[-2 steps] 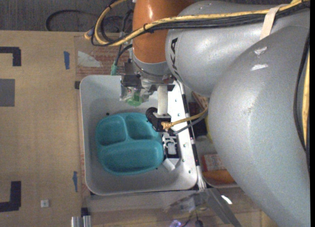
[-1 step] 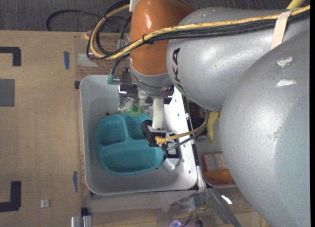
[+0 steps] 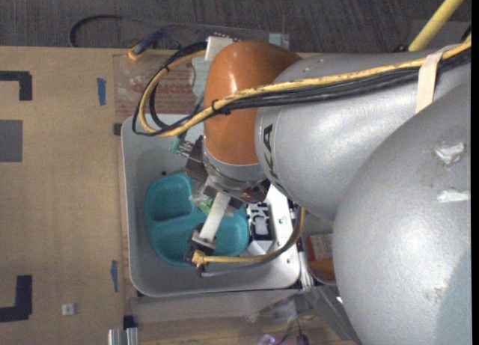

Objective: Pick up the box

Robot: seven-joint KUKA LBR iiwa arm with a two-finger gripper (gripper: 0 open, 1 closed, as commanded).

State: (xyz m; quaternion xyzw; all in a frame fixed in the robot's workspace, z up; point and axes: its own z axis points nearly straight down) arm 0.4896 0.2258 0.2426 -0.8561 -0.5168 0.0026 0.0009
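white box with black print (image 3: 259,224) lies in the shallow white bin (image 3: 142,164), just right of a teal plastic 2-compartment dish (image 3: 168,220), its upper part hidden under the wrist. the grey arm (image 3: 352,134) reaches in from the right and bends down at its orange band (image 3: 239,96), pointing into the bin over dish and box. the gripper (image 3: 228,190) sits beneath the wrist, mostly hidden; whether it is spread or closed, i cannot tell. an orange-red item (image 3: 322,250) peeks out beside the arm, too cut off to identify.
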